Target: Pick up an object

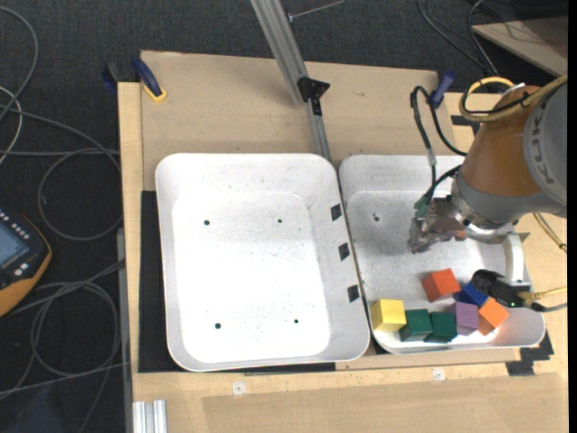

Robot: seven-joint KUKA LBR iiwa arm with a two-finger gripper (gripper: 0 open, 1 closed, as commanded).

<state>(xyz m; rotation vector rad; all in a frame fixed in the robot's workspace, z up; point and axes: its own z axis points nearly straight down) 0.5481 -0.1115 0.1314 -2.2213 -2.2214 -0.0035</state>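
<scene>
Nearest, along the right bin's (388, 174) front rim, we see a yellow block (389, 314), two green blocks (429, 324), a purple block (467, 315), a blue block (472, 294) and two orange blocks (441, 284) crowded together. Behind them, open white floor surrounds our gripper (424, 234), which hangs above it, well apart from the blocks; we cannot tell its state. The left bin (176, 174) offers broad room.

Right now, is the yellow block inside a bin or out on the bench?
Inside: the yellow block lies in the right bin, beside the green blocks.
</scene>
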